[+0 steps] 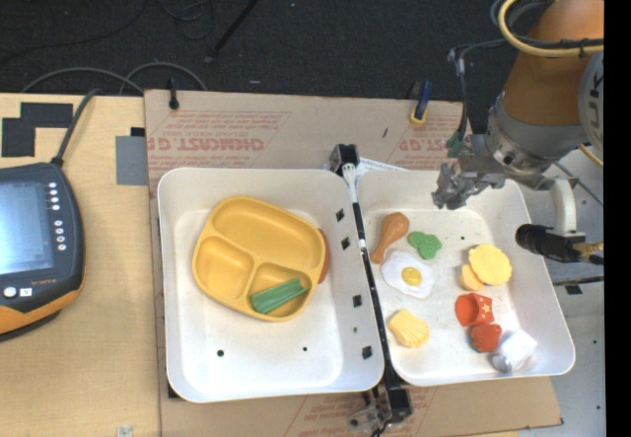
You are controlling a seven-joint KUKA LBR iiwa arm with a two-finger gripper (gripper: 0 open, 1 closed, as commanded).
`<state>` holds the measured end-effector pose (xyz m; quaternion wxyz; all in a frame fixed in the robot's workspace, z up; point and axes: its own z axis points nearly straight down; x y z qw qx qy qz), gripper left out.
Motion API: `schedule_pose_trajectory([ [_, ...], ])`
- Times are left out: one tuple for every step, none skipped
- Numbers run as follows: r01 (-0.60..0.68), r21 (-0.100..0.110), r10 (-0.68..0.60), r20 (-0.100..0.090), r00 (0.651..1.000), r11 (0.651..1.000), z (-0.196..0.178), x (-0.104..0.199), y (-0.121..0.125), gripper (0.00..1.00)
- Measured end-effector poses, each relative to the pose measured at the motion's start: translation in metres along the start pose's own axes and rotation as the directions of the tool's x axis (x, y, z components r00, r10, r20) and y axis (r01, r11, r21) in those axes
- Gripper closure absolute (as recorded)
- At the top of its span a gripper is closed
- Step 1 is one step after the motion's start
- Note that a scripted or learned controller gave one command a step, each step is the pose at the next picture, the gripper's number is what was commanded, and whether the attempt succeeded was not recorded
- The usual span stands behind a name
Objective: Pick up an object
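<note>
While the grey arm reaches in from the right, its jaws (455, 190) hang over the far edge of the right bin (552, 346), dark against the white rim; whether they are spread or pressed together cannot be told at this slant, and nothing shows between them. Nearest below them lie a toy drumstick (388, 231) and a green broccoli piece (426, 246), just beside each other; a fried egg (408, 276) sits next, touching or nearly touching both. Further toward the near side lies a pale yellow piece (408, 328) (its kind is hard to make out). Along the bin's right half, a yellow bun-like stack (486, 267) lies above a red piece with a star (474, 309), another red piece (485, 336) and a small white-and-grey object (513, 350) in the near corner.

Across the black divider, the left bin (187, 346) holds a yellow sectioned plate (237, 248); a green pod (279, 295) lies in its near right compartment. Both bins rest on a cardboard sheet (256, 134) on the desk (69, 376); a handheld control pendant (35, 238) lies well apart at the far left.
</note>
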<state>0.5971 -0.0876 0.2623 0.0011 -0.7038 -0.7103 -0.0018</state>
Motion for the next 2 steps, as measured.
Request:
schedule_pose_trajectory([
  [-0.006,0.003,0.006,0.002,1.000,1.000,-0.068,0.038,-0.066,1.00],
  [0.000,-0.004,0.000,0.003,1.000,1.000,-0.138,0.134,-0.076,1.00],
])
